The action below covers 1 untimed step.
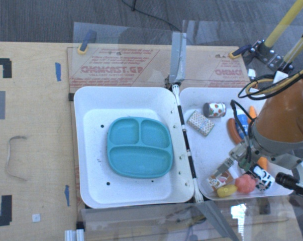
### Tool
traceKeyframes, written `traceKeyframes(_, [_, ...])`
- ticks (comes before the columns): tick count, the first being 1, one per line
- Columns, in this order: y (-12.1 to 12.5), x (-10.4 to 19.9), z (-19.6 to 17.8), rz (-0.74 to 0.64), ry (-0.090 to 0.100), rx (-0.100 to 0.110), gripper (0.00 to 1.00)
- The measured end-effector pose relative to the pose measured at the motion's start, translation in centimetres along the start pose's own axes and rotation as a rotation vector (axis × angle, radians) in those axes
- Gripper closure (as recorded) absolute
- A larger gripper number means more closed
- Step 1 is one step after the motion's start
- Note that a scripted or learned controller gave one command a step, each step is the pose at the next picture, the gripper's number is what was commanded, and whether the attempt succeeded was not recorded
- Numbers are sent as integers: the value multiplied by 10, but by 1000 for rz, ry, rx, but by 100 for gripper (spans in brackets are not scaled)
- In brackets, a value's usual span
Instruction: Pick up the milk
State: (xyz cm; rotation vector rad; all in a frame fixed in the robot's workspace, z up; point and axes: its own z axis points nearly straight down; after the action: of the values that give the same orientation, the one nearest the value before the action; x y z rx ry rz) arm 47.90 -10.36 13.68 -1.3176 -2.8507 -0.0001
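The milk [262, 178] is a small white carton with black cow patches, lying near the front right corner of the right bin [191, 97]. A pink-red round fruit [245, 183] touches its left side. My gripper [220, 173] reaches down and to the left from the orange-banded wrist [287, 117], and hangs low over the front of the right bin. It is about a hand's width left of the milk, above a small red and yellow packet [222, 181]. Nothing of the milk lies in the gripper.
The right bin also holds a yellow lemon [227, 190], a small can [215, 109], a patterned box [201, 122], a sausage [235, 130] and an orange piece [262, 162]. A teal divided plate [139, 147] lies in the left bin [86, 149]. Cables [262, 87] hang above the arm.
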Motion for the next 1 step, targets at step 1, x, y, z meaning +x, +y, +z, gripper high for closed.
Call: traceKeyframes(1, [9,-2,22,-360,-13,-17,0])
